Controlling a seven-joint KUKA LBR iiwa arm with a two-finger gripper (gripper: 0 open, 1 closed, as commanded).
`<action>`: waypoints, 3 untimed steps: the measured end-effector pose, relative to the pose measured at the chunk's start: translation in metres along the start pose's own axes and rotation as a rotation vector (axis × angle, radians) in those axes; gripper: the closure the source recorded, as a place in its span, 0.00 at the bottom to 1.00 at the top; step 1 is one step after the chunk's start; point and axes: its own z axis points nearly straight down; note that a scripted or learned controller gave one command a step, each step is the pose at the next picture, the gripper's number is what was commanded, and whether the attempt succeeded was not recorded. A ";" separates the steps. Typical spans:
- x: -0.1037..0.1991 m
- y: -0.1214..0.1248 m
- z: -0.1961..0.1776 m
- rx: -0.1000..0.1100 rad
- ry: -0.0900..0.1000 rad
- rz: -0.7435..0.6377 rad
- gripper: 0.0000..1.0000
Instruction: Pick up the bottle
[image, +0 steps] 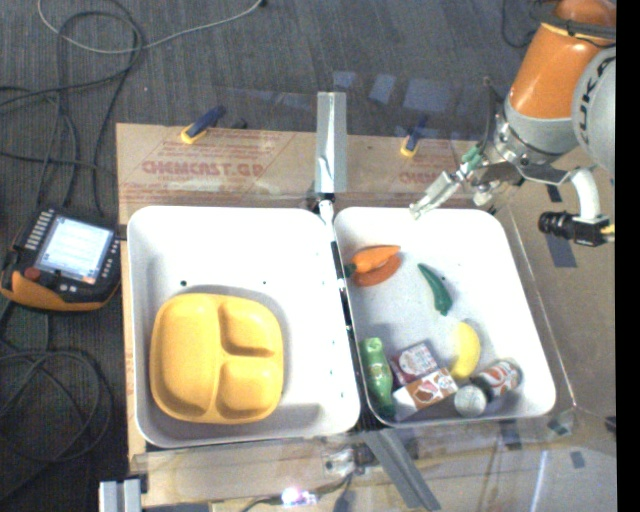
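The gripper (440, 196) hangs above the right bin's (510, 250) far rim, fingers slightly apart, holding nothing; the green bottle (377, 374) lies in that bin's near-left corner

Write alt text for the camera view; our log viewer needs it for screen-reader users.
A grey and orange robot arm holds its hand above the far edge of the right bin, away from the green bottle lying at that bin's near left side among toy food. The left bin holds a yellow divided tray.
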 end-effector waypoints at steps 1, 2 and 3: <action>0.007 -0.001 0.092 0.004 0.000 0.036 0.00; 0.038 -0.017 0.152 0.001 -0.001 0.064 0.00; -0.040 -0.057 0.117 0.001 0.000 0.279 0.00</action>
